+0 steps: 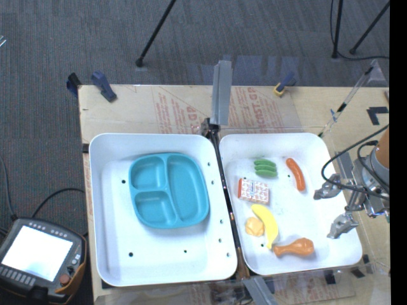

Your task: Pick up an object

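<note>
The right bin (280,142) holds several toy foods: a green pea pod (265,167), an orange-red sausage (296,173), a red and white carton (254,190), a yellow banana (266,224), a small orange piece (254,227) touching the banana, and a brown drumstick (294,248). My gripper (332,210) hangs over the right side of that bin, right of the sausage and above the drumstick. Its two fingers are spread apart and open, with nothing between them.
A blue divided plate (169,189) lies in the left bin (102,234). A grey post (221,97) stands behind the bins' shared wall. Clamps sit on the bench's back edge, and a pendant (39,254) lies on the floor at lower left.
</note>
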Action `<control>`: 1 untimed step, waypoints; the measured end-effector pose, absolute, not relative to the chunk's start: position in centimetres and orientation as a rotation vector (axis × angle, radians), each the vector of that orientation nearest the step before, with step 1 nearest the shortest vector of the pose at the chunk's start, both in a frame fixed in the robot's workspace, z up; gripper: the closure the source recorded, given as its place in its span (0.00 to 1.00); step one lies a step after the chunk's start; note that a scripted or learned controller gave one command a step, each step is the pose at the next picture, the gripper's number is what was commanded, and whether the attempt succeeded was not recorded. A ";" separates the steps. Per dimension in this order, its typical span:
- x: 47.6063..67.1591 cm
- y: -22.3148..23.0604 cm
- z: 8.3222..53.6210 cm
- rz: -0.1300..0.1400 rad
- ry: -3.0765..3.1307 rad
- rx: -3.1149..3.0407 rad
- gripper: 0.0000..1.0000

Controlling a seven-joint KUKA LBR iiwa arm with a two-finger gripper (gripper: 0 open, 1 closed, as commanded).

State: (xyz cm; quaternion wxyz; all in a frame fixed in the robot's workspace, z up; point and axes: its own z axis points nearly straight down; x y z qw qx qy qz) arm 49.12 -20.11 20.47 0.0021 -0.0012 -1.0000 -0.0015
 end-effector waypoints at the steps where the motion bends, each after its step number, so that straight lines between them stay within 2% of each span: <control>1: 56.4 -18.9 10.1 -0.008 -3.123 -0.195 0.00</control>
